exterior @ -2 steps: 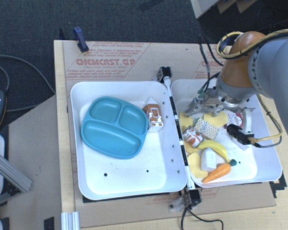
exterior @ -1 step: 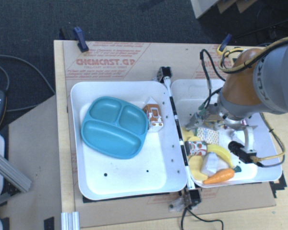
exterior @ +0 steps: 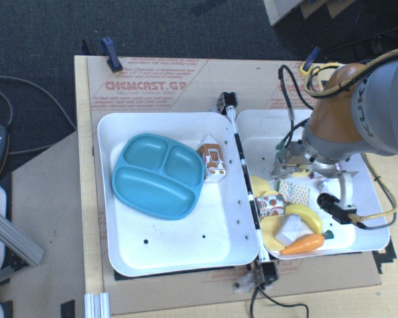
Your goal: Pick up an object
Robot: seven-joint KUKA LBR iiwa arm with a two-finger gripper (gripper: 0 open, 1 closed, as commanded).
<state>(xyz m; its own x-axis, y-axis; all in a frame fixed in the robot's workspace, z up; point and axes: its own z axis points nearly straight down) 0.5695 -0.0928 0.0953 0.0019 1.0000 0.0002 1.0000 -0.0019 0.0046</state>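
Note:
My gripper [exterior: 285, 166] reaches down into the right bin [exterior: 260, 126], low over the pile's upper left part. The grey wrist with its orange band [exterior: 331, 121] hides much of it. Just below it lie a speckled white packet [exterior: 295, 192], a small red-and-white carton [exterior: 272, 205], a yellow banana [exterior: 305, 216], a white block [exterior: 290, 231] and an orange carrot [exterior: 304, 244]. I see no object lifted clear of the pile.
The left bin [exterior: 107, 177] holds a blue divided plate [exterior: 158, 175] and a small brown-and-white box [exterior: 213, 161] near the divider. Black cables [exterior: 288, 105] loop over the right bin's far side. Blue clamps [exterior: 111, 53] sit at the bench's back edge.

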